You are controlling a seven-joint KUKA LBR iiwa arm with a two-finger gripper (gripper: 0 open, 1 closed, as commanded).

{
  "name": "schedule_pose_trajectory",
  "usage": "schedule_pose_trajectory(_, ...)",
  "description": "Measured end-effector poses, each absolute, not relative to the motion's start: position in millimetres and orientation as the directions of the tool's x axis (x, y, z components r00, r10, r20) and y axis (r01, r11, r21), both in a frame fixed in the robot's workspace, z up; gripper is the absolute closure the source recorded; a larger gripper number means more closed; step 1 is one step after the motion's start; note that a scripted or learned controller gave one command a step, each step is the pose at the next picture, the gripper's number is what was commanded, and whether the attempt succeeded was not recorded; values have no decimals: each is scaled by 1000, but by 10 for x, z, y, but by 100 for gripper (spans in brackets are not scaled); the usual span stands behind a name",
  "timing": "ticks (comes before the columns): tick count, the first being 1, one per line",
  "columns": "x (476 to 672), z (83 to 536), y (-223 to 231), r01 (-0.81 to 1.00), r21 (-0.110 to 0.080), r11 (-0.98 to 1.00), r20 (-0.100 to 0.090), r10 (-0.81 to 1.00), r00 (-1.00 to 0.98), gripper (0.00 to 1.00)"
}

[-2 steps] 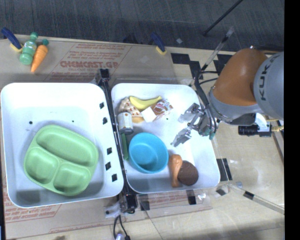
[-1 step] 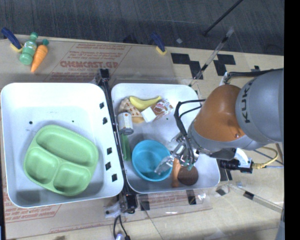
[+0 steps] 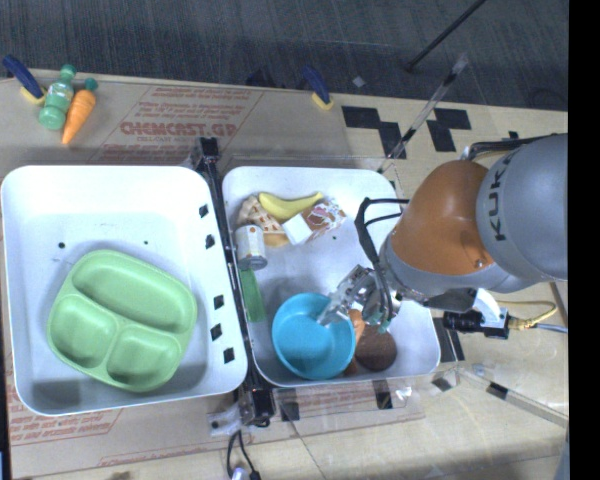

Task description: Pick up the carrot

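A small orange piece (image 3: 358, 321) that looks like the carrot lies in the right bin (image 3: 420, 313), between a blue bowl and a brown round object. Most of it is hidden under my gripper (image 3: 352, 303). The gripper hangs low over the bin's front right part, directly above that orange piece and against the bowl's right rim. A second toy carrot (image 3: 77, 115), orange with a green top, lies on the cardboard outside the bins at the far upper left.
The right bin also holds the blue bowl (image 3: 308, 340), the brown object (image 3: 377, 351), a banana (image 3: 288, 205), a can (image 3: 250, 246), a green stick (image 3: 251, 293) and a wrapped snack (image 3: 323, 216). A green divided plate (image 3: 123, 318) lies in the left bin (image 3: 100, 208). A green bottle (image 3: 55, 103) rests beside the outer carrot.
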State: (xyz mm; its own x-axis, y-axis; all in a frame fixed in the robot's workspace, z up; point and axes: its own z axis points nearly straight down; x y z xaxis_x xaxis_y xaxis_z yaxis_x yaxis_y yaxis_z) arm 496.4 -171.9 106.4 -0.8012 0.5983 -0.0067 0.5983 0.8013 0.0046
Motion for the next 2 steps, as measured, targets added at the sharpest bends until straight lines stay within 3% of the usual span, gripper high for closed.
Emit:
schedule_pose_trajectory(1, 4946, 1045, -1726, 598, 1, 801, -3, 598, -801, 0)
schedule_pose_trajectory(2, 5530, 1791, -1838, 715, -2, 699, -4, 715, -699, 0)
